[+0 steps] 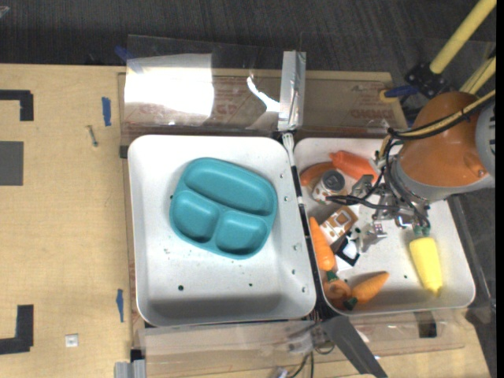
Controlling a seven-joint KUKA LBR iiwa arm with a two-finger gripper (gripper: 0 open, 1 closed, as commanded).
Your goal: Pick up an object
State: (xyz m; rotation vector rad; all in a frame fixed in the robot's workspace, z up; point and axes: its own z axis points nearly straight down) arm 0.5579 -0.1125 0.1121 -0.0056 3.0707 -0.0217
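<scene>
The right bin point(461, 294) holds several toy foods. A yellow corn cob point(426, 263) lies near its right wall, and an orange carrot point(320, 244) runs along its left wall. A second orange piece point(370, 284) rests at the front, and a salmon-coloured piece point(353, 164) at the back. Beside the salmon piece is a round brown item with a grey disc point(330, 182). A small brown and white box point(340, 222) and a small black piece point(346, 250) sit mid-bin. My gripper point(383, 211) hangs low over the bin's middle, just right of the box, under the orange wrist band point(442, 144).
The left bin point(157, 274) carries a teal divided plate point(223, 207). A clear plastic sheet point(205, 93) and a metal divider post point(291, 89) stand behind the bins. Brown bench surface point(55, 235) stretches to the left. Yellow cables point(468, 22) cross the top right.
</scene>
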